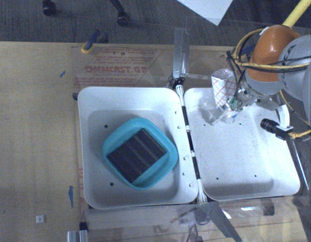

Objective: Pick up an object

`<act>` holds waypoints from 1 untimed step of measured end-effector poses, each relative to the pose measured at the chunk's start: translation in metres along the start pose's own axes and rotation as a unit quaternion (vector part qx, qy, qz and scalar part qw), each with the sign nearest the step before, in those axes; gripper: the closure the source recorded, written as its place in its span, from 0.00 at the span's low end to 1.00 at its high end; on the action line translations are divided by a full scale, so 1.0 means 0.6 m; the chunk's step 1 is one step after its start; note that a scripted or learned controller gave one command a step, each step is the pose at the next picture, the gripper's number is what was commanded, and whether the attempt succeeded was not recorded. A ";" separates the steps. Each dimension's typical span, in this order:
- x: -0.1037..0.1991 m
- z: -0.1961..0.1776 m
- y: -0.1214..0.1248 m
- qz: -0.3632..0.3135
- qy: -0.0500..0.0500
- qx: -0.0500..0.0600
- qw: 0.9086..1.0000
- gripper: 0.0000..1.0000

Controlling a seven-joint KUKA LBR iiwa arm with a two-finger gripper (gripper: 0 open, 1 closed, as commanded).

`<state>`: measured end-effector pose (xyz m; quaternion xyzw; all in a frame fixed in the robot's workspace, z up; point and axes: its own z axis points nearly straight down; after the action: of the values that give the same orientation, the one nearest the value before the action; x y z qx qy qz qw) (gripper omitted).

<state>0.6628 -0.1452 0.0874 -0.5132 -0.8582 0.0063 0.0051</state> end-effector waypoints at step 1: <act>-0.007 0.001 -0.003 -0.013 0.003 0.000 1.000 0.00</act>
<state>0.6632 -0.1499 0.0870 -0.5022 -0.8647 0.0041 0.0079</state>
